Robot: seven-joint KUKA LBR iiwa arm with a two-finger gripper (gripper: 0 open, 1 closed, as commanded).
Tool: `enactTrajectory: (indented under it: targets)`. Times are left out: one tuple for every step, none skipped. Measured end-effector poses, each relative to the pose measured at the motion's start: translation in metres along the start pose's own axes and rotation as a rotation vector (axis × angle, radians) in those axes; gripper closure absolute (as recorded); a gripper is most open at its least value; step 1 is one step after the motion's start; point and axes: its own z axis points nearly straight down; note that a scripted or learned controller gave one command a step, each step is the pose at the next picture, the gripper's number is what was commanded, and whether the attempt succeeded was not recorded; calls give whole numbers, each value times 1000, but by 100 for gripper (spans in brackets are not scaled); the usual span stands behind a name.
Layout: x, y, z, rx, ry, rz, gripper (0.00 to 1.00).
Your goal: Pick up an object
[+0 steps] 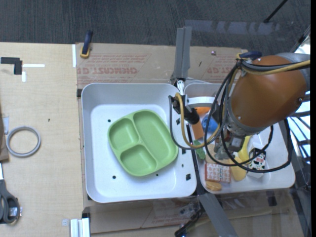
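Over the right-hand bin the arm hung low, its orange band and grey wrist covering most of that bin, with black cables looping down around it. The claw sat beneath the wrist among the objects, and whether it was open or closed could not be told, nor whether anything was held. Around it lay a crowd of small things: a yellow banana-like piece just right of the claw, a black-and-white item beside that, a red-and-white patterned packet toward the near edge, a blue object and an orange one partly hidden behind the cables. The left-hand bin held a green divided plate, lying flat and slightly turned, well apart from the claw. On the table to the left lay a grey ring.
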Motion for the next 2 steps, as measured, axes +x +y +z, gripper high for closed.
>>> enactTrajectory:
  targets:
    - [5,9,-46,2,3,439,100]
    - [-2,-1,-12,-1,1,707,100]
